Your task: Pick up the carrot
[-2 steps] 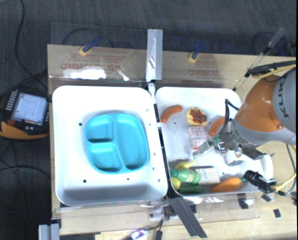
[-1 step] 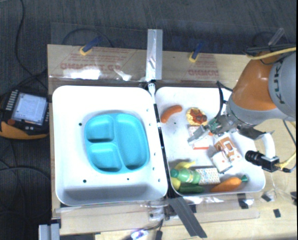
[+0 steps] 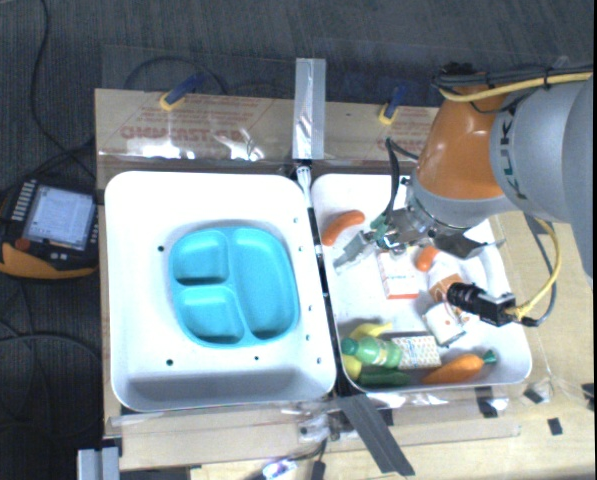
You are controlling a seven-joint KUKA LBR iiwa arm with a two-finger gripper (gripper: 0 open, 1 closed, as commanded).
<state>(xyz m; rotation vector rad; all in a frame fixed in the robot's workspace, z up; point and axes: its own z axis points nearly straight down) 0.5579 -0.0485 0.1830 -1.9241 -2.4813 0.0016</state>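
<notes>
Dark carpeted floor [image 3: 68, 58] all round, cables trailing; cardboard-topped bench [image 3: 218, 118] bearing two white bins side by side. Grey arm [image 3: 548, 148] with orange band [image 3: 458, 158] reaching in from the right, over the right bin [image 3: 513, 363]. Gripper [image 3: 370, 240] low over that bin's upper half, fingers pointing left; cannot tell how far open, nothing visibly between them.

Carrot [image 3: 455, 369] well below and right of the gripper, lying flat along the bin's lower edge, near the lower right corner. Orange, tapered, thicker end toward the left, bit of green at the right tip. Untouched, apart from the gripper.

Just left of the gripper, an orange sausage-shaped item [image 3: 340, 222] by the bin's left wall. Just right of it, a small orange piece [image 3: 425, 258]. Below it, a white card with red print [image 3: 400, 280]. Further below, a green bottle with yellow cap [image 3: 373, 352] and a patterned box [image 3: 415, 351], both left of the carrot.

Far left of the gripper, left bin [image 3: 138, 368] holding a blue divided tray [image 3: 235, 283]. Handheld pendant with screen [image 3: 46, 226] on the floor past it.
</notes>
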